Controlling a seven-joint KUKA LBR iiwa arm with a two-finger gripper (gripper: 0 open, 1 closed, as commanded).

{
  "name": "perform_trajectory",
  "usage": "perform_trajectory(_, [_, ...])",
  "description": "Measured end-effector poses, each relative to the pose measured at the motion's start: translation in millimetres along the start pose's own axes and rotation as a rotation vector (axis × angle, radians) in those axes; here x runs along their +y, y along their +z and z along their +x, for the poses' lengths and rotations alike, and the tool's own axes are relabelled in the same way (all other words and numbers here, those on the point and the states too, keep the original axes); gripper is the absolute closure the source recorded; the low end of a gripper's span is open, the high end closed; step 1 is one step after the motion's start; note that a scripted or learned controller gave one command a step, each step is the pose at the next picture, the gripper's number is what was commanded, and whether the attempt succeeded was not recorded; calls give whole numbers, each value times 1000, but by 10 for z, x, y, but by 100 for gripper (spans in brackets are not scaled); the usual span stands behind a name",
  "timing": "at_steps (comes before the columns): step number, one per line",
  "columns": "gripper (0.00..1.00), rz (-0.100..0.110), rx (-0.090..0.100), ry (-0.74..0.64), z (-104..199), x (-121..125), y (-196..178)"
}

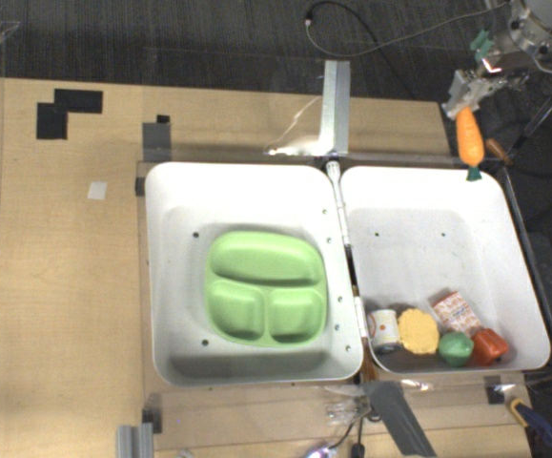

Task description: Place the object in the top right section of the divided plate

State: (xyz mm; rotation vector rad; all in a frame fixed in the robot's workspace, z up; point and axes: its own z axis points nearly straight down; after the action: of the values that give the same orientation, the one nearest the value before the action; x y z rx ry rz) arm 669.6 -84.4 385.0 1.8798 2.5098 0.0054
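Orange carrot toy (470, 137) with a green tip is hanging upright, green end pointing down, pinched at its top between the fingers of the gripper (466, 104), above the back right corner of the right bin (504, 208) (just over that bin's rim, near the far edge). Green divided plate (266, 286) is lying flat in the middle of the left bin, well apart from the carrot toy: one long section across its far side, two smaller sections on its near side.

Green divided plate (264, 287), orange carrot (470, 137) with green top, white bins (171, 256).
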Motion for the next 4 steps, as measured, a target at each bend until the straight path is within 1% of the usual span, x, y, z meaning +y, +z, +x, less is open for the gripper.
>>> perform_trajectory(1, [100, -6, -4, -7, 12, 18, -128])
perform_trajectory(2, [100, -2, -2, -216, -397, -114, -528])
perform_trajectory(3, [100, -10, -8, -221, -387, -98, -661])
perform_trajectory(4, [100, -2, -4, -392, -1159, -335, -527])
